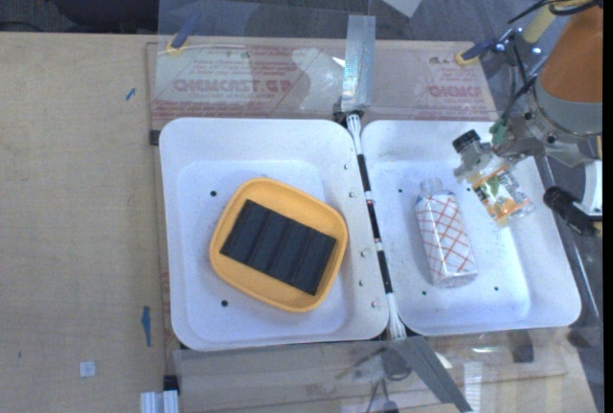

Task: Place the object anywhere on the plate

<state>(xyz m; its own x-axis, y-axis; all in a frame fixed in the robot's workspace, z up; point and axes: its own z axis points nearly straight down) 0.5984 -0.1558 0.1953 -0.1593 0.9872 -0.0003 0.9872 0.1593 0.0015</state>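
Observation:
A yellow square plate (222, 243) lies in the left bin (182, 162), and a dark ribbed slab (281, 246) rests flat on it. In the right bin (546, 296) a white pouch with a red lattice print (446, 237) lies on its side near the middle. My gripper (493, 181) hangs over the right bin's upper right part, just right of and above the pouch and apart from it. At its tip is a small clear bit with orange and green marks (505, 197). I cannot tell whether that bit is held or is part of the gripper.
A raised divider (372, 219) runs between the two bins. A clear plastic sheet with red lettering (249, 85) lies behind them, with a metal bracket (360, 66) at the middle. The arm's orange band (579, 66) and cables (527, 18) stand at the right edge.

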